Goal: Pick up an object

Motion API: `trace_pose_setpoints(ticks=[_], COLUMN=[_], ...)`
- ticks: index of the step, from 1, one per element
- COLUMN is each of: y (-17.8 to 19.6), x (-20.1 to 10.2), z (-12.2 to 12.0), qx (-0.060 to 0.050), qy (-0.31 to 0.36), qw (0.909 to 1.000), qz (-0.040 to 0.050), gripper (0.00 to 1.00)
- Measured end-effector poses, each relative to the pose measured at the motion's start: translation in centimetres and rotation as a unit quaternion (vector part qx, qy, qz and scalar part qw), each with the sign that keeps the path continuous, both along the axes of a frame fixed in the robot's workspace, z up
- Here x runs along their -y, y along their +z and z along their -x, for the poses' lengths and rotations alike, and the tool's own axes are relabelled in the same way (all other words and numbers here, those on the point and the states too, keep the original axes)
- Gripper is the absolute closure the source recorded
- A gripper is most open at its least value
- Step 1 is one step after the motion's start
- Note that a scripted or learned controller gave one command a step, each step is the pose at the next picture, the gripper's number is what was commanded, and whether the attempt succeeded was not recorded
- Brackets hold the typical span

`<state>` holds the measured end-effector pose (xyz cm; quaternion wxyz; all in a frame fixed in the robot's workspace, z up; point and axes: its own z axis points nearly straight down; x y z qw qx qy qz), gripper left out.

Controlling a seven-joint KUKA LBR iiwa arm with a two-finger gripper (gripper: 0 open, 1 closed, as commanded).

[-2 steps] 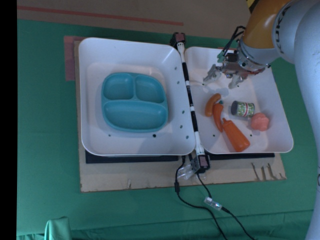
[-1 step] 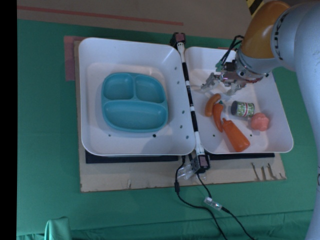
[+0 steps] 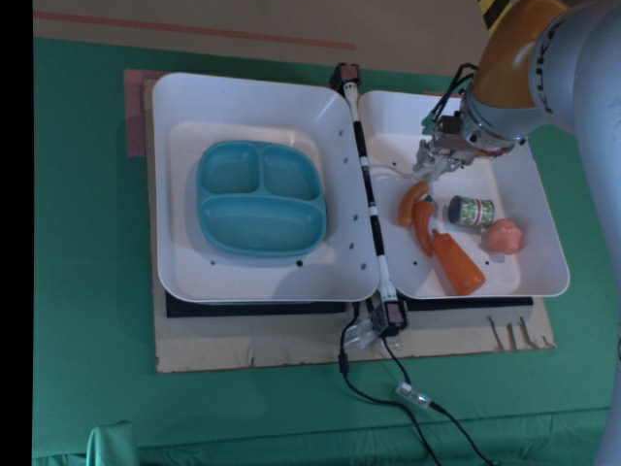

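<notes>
A grey KUKA arm (image 3: 572,56) with an orange band reaches in from the right over the right bin (image 3: 543,270), its gripper (image 3: 434,163) hanging above the bin's far-left part. Whether the claw is open or closed cannot be told from this angle, and nothing is seen held in it.

Just near of the gripper lie two small orange carrot-like pieces: one (image 3: 411,202) runs from far-right to near-left, the other (image 3: 423,229) runs almost far to near, its tip pointing toward the near edge. Touching that tip is an orange bottle (image 3: 456,263), its long axis slanting from far-left to near-right, the narrow end pointing far-left. A small green-labelled can (image 3: 471,211) lies on its side, long axis left to right, beside a pink rounded lump (image 3: 503,235) at the right.

The left bin (image 3: 175,260) holds a teal divided plate (image 3: 260,198). A black-and-white bar (image 3: 369,187) runs along the seam between the bins.
</notes>
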<state>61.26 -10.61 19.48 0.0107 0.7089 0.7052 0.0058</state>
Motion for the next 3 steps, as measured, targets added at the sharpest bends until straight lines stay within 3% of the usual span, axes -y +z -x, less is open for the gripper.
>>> trace_pose_setpoints(ticks=[1,2,3], y=[0.0,0.9,4.5], x=[0.0,0.1,5.2], z=[0.0,-0.1,-2.6], qx=[0.000,0.000,-0.012], qy=[0.000,-0.001,0.001], qw=[1.0000,1.0000,0.9999], qz=[0.0000,0.0005,-0.0020], gripper=[0.00,1.00,1.00])
